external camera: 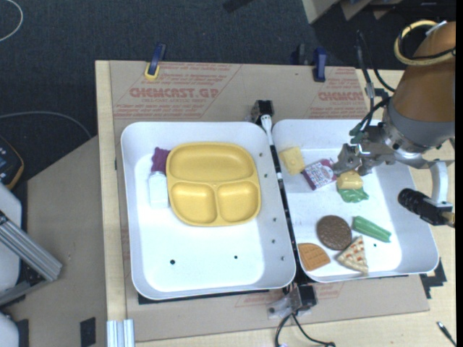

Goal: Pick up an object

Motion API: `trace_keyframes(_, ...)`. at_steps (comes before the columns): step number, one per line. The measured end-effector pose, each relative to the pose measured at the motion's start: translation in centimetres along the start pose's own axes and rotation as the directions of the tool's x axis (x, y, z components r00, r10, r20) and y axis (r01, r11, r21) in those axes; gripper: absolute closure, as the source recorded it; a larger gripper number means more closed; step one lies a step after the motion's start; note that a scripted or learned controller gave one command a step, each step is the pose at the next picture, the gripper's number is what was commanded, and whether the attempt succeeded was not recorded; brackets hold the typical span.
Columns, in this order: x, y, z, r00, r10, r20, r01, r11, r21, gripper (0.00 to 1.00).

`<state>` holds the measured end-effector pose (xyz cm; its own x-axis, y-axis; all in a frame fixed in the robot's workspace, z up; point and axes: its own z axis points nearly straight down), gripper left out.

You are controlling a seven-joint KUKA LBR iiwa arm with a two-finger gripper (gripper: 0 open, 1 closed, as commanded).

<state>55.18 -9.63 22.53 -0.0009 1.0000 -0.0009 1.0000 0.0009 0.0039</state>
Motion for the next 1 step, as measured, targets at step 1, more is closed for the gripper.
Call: trace_keyframes(1, 4.97, -3.49, -0.23, 1.000, -0.004, -0.004, 0.004, 1.000, 0.008, 1.00)
